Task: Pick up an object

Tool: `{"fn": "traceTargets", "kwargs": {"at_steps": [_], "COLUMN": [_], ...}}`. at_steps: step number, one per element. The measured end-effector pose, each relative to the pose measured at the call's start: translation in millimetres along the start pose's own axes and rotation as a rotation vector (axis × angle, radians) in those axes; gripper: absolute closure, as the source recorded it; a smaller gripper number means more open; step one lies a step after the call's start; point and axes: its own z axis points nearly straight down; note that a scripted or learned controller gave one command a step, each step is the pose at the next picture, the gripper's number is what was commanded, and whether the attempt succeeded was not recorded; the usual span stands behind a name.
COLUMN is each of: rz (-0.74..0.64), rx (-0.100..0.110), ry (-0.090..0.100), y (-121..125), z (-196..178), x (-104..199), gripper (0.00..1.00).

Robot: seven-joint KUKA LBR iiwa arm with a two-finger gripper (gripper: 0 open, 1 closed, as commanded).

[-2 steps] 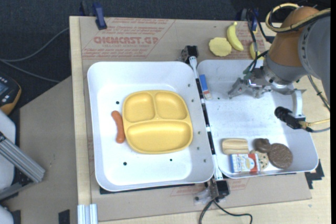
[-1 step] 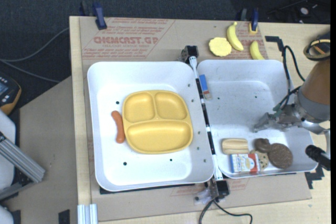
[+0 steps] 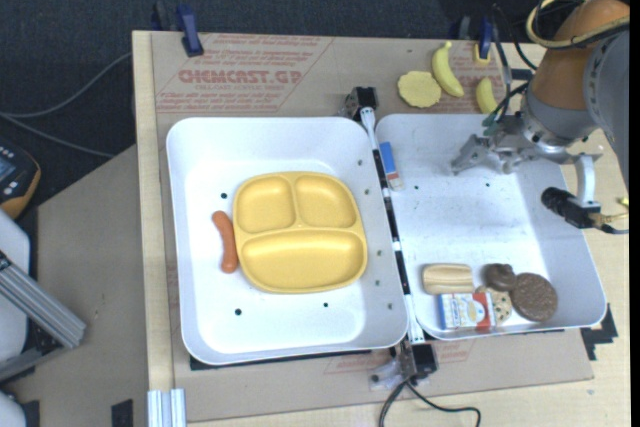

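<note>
The arm reaches in from the right, its end effector (image 3: 487, 158) low over the upper part of the right bin (image 3: 455, 215); its fingers look spread and released, with nothing between them, though they are small and hard to read. Candidate objects sit along that bin's near edge: a bread roll (image 3: 447, 277), a small carton (image 3: 465, 310) partly cut by the rim, and two brown cookies (image 3: 528, 293). A blue item (image 3: 388, 164) lies by the divider. The left bin (image 3: 200, 245) holds a yellow divided plate (image 3: 299, 231) with a sausage (image 3: 226, 241) beside it. Bananas (image 3: 447, 70) rest on the table (image 3: 160, 215).
</note>
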Motion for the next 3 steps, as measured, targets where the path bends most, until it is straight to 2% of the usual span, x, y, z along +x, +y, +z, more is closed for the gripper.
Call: {"fn": "traceTargets", "kwargs": {"at_steps": [1,2,3], "rz": [0.015,0.009,0.009], "rx": [0.021,0.018,0.011], "ry": [0.005,0.007,0.002], "y": [-109.8,-168.1,-164.5], "z": [0.7,-0.2,-10.5], "x": [-23.3,13.6,11.8], "gripper": [0.00,0.00,1.00]}}
